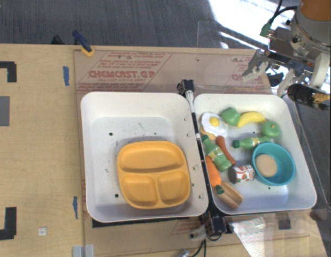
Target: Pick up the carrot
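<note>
The carrot lies at the right bin's lower left. The claw hangs spread and holding nothing, upper right of the frame.

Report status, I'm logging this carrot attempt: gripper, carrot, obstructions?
Gripper open, high above right bin's far edge. Carrot lying by left wall, untouched. Green bottle and bread crowd it.

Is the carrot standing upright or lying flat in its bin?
Lying flat. The carrot rests lengthwise on the floor of the right bin, beside its left wall, among the other toy foods.
</note>
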